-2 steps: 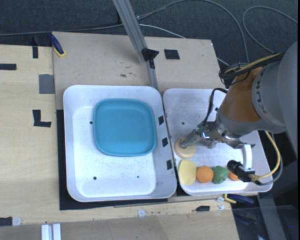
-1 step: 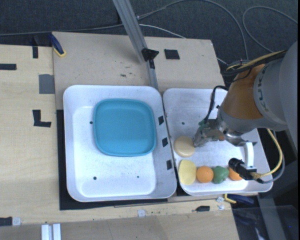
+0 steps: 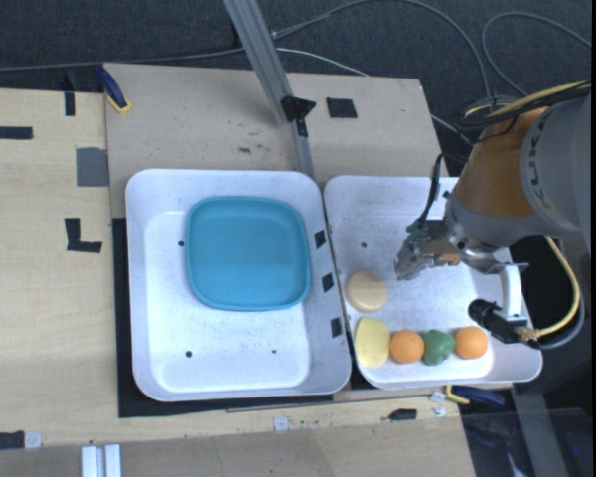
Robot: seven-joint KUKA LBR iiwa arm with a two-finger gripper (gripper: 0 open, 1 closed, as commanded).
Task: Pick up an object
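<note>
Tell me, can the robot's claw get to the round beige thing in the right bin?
Probably yes. The gripper hangs over the right bin, just up and to the right of the beige round object. Nothing sits on it, and bare bin floor lies between them. The yellow object lies close below it.

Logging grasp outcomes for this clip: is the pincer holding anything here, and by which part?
Nothing is held. The pincer hangs over bare floor of the right bin, apart from the beige round object below it.
</note>
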